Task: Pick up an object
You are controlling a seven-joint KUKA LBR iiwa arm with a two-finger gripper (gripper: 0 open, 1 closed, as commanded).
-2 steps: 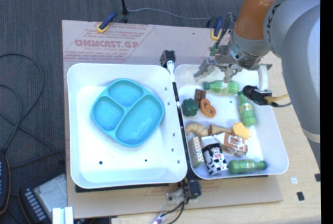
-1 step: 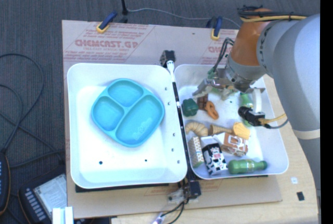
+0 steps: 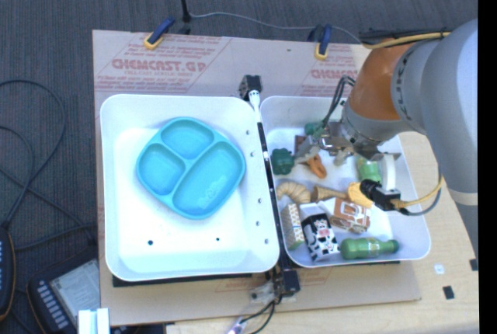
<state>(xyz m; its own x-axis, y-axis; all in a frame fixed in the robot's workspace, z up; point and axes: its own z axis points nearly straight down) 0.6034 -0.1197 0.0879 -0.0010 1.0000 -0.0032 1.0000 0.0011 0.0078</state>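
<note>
My gripper (image 3: 323,147) hangs low over the upper middle of the right bin (image 3: 415,241), below the orange wrist band. Just under it lies a small orange toy (image 3: 316,166), with a dark green piece (image 3: 281,161) to its left near the bin's wall. Whether the gripper touches the orange toy cannot be told. Further down the bin lie a tan croissant (image 3: 297,191), a yellow piece (image 3: 360,192), an orange and white box (image 3: 351,214), a black and white cow (image 3: 319,235) and a green bottle (image 3: 370,248).
The left bin (image 3: 124,247) holds a blue three-part plate (image 3: 191,167). A light green cylinder (image 3: 370,169) lies beside the arm in the right bin. Two clamps (image 3: 158,34) (image 3: 322,45) pin the brown board at the back. Cables run on the floor at left.
</note>
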